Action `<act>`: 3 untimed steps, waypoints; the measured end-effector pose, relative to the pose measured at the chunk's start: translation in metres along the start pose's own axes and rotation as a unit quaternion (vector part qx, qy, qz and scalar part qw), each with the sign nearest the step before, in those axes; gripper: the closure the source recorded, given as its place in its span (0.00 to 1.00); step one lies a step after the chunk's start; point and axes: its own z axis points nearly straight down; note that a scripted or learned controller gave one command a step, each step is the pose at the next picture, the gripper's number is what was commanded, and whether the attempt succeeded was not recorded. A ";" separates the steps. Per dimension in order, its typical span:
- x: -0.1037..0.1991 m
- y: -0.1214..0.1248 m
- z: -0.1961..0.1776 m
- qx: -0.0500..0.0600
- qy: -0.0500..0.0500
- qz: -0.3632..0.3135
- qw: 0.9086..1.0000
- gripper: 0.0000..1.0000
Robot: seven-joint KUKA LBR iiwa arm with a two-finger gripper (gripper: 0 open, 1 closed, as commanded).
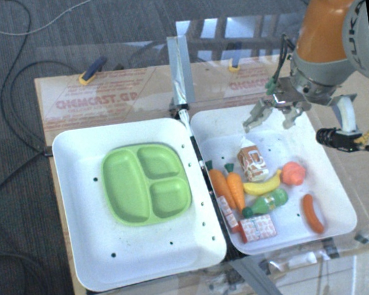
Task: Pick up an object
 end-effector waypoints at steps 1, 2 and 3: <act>0.015 0.002 0.119 0.001 -0.001 0.028 1.000 0.00; -0.017 0.011 0.152 -0.007 0.000 0.017 1.000 0.00; -0.018 0.011 0.146 -0.006 -0.001 0.018 1.000 1.00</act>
